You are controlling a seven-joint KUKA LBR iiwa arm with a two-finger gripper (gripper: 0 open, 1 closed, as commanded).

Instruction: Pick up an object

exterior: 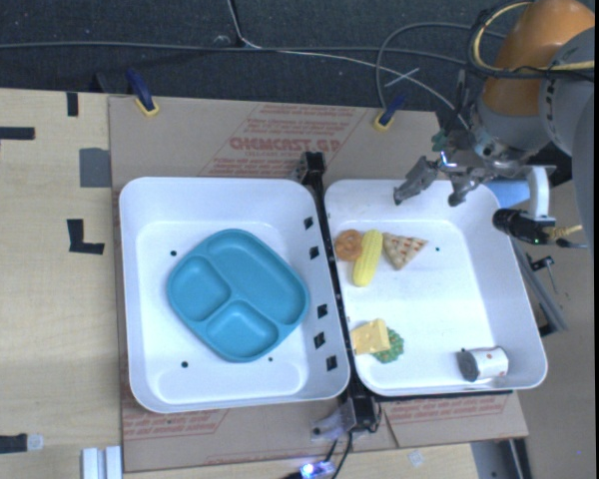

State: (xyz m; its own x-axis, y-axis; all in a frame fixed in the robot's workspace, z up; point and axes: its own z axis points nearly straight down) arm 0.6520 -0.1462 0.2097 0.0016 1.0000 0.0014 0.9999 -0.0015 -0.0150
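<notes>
My gripper point(431, 192) hangs over the far edge of the right bin point(499, 277), its two fingers spread open with nothing between them. Below it in that bin lie a yellow corn cob point(367, 257), an orange round piece point(348, 243) touching the cob's left side, and a tan pizza wedge point(403, 249) to its right. Nearer the front sit a yellow and green sandwich-like piece point(375, 338) and a small grey and white can point(482, 363) on its side in the front right corner.
The left bin point(145, 267) holds a blue divided plate point(238, 293). A black divider with clips runs between the bins point(325, 277). Cables arc above the arm's orange wrist band point(539, 43) at the upper right.
</notes>
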